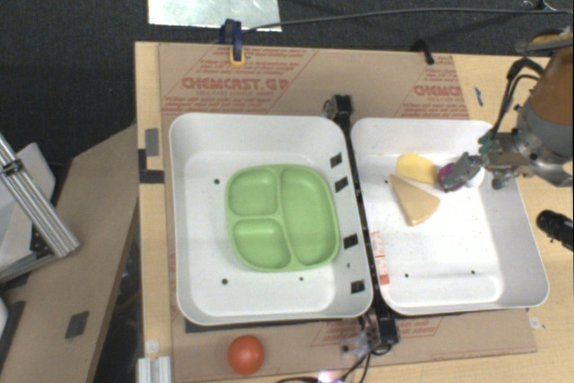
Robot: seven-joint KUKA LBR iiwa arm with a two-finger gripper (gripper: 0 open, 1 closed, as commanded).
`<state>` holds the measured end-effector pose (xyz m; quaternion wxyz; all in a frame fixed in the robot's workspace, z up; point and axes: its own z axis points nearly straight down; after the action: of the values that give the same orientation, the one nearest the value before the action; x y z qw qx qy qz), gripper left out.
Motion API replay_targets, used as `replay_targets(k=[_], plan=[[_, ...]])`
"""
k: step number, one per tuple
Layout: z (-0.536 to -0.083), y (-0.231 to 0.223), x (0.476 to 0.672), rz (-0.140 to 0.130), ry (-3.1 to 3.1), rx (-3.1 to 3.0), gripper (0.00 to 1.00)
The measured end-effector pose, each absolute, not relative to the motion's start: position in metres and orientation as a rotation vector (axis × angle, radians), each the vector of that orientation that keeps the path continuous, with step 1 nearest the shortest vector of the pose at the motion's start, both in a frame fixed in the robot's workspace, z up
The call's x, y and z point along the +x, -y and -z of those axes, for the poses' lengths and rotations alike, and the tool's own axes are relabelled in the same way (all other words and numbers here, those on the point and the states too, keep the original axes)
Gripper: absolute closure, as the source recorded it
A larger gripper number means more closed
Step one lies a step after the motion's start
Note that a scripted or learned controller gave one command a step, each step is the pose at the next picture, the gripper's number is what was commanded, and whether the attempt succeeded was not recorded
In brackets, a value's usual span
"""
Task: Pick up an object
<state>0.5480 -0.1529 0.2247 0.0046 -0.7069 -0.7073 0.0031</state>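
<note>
Reaching in over the right bin [516, 260], the pincer [457, 173] was seen low beside two pieces; how far it stood open could not be told, and nothing was seen held. A yellow rounded piece [415, 167] lay just left of its tip, a tan wedge [414, 200] below-left. The approach step was judged in hand; a descent and closing on one piece would be called for next.

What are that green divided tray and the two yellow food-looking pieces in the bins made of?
The green three-compartment tray looks like moulded plastic: even colour, soft sheen, rounded edges. The pale yellow wedge and the rounder yellow lump beside it look like matte toy food, perhaps plastic or foam; the view leaves that open.
</note>
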Motion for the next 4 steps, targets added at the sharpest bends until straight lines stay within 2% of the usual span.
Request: replay_targets(k=[1, 3, 4], plan=[[-0.231, 0.153, 0.551, 0.001, 2.226, -2.218, 0.0], [-0.123, 0.139, 0.557, -0.002, 2.222, -2.218, 0.0], [-0.082, 0.139, 0.557, -0.001, 2.222, -2.219, 0.0]])
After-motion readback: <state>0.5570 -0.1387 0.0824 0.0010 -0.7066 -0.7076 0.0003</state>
